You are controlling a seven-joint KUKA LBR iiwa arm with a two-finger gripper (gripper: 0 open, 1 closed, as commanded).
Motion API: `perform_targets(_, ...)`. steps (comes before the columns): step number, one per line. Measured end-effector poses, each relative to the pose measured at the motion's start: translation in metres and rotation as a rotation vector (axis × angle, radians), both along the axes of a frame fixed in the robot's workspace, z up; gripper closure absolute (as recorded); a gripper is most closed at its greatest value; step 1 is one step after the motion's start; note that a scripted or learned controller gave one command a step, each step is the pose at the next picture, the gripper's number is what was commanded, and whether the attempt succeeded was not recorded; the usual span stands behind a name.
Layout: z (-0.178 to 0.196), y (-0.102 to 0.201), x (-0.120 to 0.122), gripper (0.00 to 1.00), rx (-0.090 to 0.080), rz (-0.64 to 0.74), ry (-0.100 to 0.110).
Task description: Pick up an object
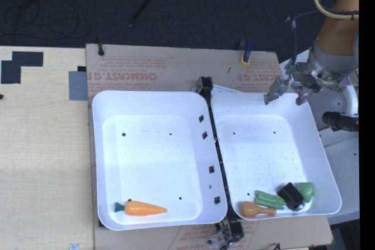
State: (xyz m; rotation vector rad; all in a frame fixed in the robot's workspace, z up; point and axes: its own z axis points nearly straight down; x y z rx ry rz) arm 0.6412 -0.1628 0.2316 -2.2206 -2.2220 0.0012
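The hand (288,92), fingers spread and holding nothing, hangs over the right bin's (266,126) far edge, well apart from the object cluster (281,199) at its near edge.

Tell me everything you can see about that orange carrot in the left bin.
The carrot looks like a smooth plastic toy: a bright orange tapered body with a small dark green stub at its left end. It lies flat on its side, tip pointing right, near the front left corner of the left bin, touching just the bin's floor.
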Motion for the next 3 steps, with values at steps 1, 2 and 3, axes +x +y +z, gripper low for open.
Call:
perform_targets(1, -0.152, 0.02, 0.001, 0.0, 0.001, 0.0, 0.003)
perform_targets(2, -0.061, 0.065, 0.004, 0.0, 0.001, 0.003, -0.004)
perform_targets(3, 0.026, -0.002, 0.004, 0.0, -0.005, -0.004, -0.008)
